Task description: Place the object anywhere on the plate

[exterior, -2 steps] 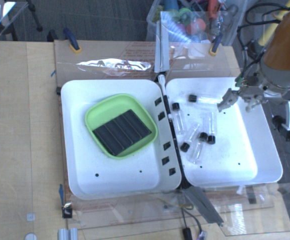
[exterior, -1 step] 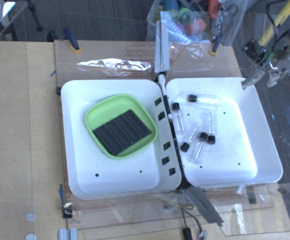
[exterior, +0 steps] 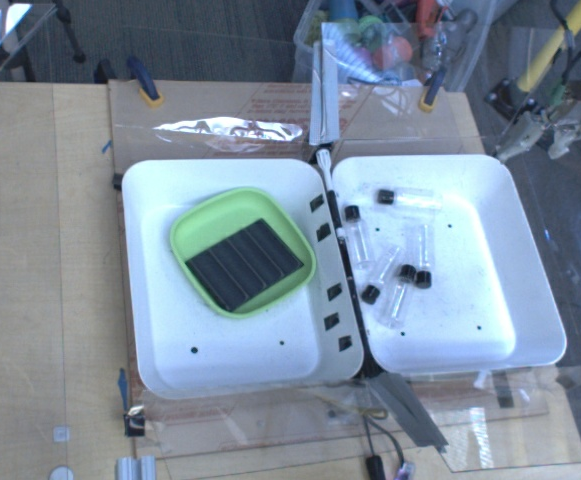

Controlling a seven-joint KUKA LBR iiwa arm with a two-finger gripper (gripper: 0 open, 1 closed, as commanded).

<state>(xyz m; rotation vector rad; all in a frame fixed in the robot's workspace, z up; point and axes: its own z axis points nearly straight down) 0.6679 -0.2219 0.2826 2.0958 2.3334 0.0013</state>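
A square green plate (exterior: 192, 231) rests in the left white bin (exterior: 170, 353), turned at an angle. A black ridged rectangular slab (exterior: 244, 263) lies flat on the plate, well inside its rim. In the right white bin (exterior: 495, 308) lie several clear vials with black caps, among them one at the back (exterior: 403, 198), one near the divider (exterior: 355, 236) and one in the middle (exterior: 422, 260).
A raised seam with black tabs (exterior: 330, 273) separates the two bins. Behind the bins stand a clear box of colourful items (exterior: 400, 18), a crumpled plastic strip (exterior: 230, 130) and blue-orange clamps (exterior: 146, 83). Cables lie at the front edge (exterior: 385, 448).
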